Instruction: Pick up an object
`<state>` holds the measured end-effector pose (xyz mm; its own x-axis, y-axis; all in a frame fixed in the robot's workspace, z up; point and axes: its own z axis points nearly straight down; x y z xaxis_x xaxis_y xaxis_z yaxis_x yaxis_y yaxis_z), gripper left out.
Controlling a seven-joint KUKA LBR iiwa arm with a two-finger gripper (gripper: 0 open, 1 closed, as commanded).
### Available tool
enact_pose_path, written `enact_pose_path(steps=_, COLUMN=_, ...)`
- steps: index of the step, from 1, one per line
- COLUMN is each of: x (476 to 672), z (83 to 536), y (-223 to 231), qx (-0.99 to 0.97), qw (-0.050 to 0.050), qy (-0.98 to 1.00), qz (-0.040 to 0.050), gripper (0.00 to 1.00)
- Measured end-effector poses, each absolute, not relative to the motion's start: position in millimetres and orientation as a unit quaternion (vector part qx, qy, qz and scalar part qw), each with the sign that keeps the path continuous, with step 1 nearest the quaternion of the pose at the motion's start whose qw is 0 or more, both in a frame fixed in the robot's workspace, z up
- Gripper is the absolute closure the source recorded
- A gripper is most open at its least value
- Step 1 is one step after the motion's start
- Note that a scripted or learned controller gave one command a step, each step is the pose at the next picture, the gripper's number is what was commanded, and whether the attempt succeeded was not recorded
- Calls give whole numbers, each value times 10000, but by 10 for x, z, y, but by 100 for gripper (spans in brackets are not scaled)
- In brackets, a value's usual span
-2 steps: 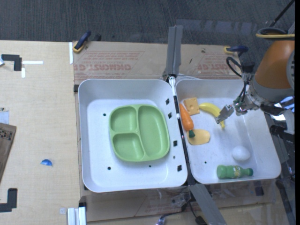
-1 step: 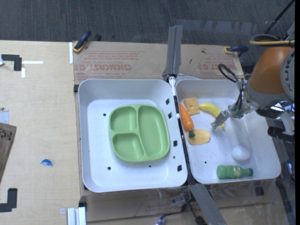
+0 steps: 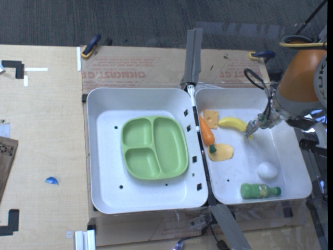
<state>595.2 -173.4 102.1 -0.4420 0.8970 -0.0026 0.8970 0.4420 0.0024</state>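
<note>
Currently: fingers [image 3: 252, 129] by banana [image 3: 232, 123] | spread: cannot tell | right bin [image 3: 291, 155]

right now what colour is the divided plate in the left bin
Light green. The divided plate shows clearly in the camera view, in the left bin.

A pale wooden worktop [image 3: 41, 139] with a cardboard sheet [image 3: 135, 69] meets dark grey carpet [image 3: 130, 12] behind it.
</note>
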Motion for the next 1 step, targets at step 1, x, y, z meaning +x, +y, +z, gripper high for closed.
enact_pose_path(steps=1, x=6354, z=1918, y=-782, qx=5816, qw=6, qy=8135, qz=-3, gripper=100)
